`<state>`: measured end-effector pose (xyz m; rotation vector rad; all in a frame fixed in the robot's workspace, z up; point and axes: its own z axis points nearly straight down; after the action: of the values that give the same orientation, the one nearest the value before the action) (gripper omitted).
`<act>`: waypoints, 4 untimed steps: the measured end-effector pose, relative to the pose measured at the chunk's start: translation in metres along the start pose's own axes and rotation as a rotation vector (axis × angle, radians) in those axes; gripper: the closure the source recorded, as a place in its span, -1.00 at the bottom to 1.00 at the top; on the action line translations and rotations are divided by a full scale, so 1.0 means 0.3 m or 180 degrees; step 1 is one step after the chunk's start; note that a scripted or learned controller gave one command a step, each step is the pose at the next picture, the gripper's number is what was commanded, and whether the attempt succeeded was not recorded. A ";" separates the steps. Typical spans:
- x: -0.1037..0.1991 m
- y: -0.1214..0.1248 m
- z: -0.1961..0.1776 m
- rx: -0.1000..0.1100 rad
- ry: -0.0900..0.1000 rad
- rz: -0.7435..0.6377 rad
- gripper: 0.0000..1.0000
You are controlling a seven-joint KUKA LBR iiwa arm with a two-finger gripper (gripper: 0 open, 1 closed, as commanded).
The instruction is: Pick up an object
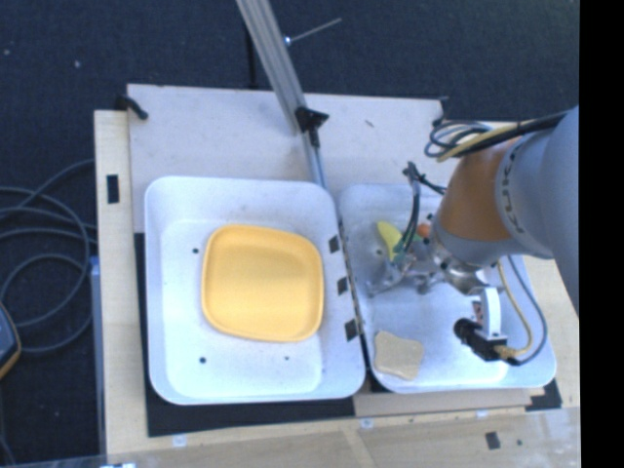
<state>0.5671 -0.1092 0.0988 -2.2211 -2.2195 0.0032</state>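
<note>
The arm reached down into the right bin (546, 364), its hand (395, 273) low near that bin's upper left part. Whether the hand was apart or together could not be told. A small yellow-green object (389, 235) lay just above the hand, close beside it. A tan sponge-like block (398, 355) sat below the hand. A yellow plate (263, 283) rested in the left bin (175, 213), well to the hand's left.

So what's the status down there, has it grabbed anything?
Gripper low in right bin, by yellow-green item; grip unconfirmed. Tan sponge loose at near corner. Yellow plate in left bin, untouched.
</note>
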 end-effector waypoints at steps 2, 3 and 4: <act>-0.018 0.011 -0.250 -0.0027 -0.0002 0.0000 1.00; -0.020 0.014 -0.386 -0.0023 -0.0001 -0.0001 1.00; 0.151 0.062 -0.367 -0.0009 0.0004 -0.0015 1.00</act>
<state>0.5860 -0.0640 0.2088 -2.2167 -2.2255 -0.0015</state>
